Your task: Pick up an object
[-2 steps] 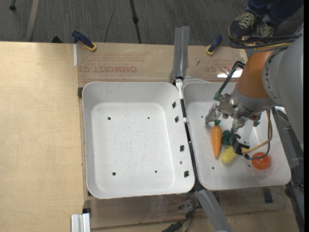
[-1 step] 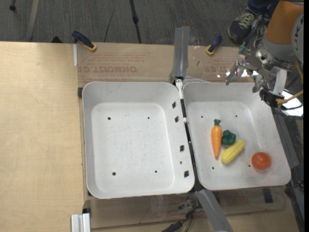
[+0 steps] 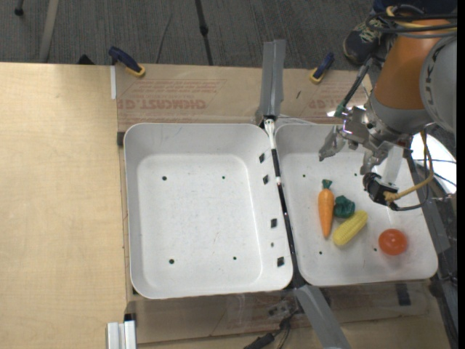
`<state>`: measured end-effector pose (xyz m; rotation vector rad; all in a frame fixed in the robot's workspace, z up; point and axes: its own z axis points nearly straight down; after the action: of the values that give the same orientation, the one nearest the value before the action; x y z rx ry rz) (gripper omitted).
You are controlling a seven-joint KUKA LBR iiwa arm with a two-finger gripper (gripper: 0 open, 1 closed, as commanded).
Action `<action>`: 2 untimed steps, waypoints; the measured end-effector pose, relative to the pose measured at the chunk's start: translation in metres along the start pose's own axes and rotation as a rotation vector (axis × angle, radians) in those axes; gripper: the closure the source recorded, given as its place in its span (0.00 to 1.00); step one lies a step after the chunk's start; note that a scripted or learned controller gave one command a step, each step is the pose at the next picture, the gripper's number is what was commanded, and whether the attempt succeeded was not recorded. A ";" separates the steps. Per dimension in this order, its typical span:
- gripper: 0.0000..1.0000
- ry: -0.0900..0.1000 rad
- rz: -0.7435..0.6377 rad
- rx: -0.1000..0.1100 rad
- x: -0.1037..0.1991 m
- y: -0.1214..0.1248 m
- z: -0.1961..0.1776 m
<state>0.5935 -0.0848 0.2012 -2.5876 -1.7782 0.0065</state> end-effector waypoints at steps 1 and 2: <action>0.00 0.001 0.027 0.001 -0.028 -0.023 0.108; 0.00 0.001 0.140 0.001 -0.041 -0.070 0.111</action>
<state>0.5128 -0.0975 0.0906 -2.7048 -1.5922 0.0058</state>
